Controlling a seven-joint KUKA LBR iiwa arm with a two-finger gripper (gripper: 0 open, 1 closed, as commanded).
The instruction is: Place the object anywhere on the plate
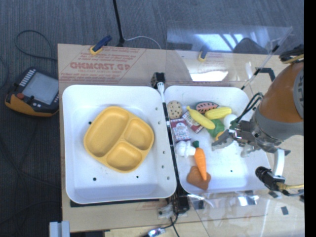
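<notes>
The yellow plate point(119, 138) lies in the left bin point(74, 181), a three-compartment dish set at a slant, nothing resting in any compartment. The objects for the task all sit in the right bin point(232, 179): a carrot point(199, 159) with a green top near the bin's middle, an orange-brown piece point(198, 178) touching its lower end, a white item point(183, 148) just beside the carrot's top, a red-and-white packet point(180, 130) against the divider, a round cookie point(174, 108) above it, a banana point(200, 118) lying diagonally, a yellow corn cob point(217, 113) touching the banana's far end, a watermelon slice point(206, 105) above both, and something green point(217, 129) tucked under the banana's lower end. My gripper point(223, 138) hangs over the right side of this bin, just right of the green item; whether my fingers are spread or closed I cannot tell (dark metal against shadow), and nothing visible sits between them. My arm point(284, 102) enters from the right, its orange band above the wrist. Both bins rest on the counter point(98, 65), a brown board bearing red lettering. A handheld pendant point(33, 93) lies on the carpet to the left, well apart from the bins.
</notes>
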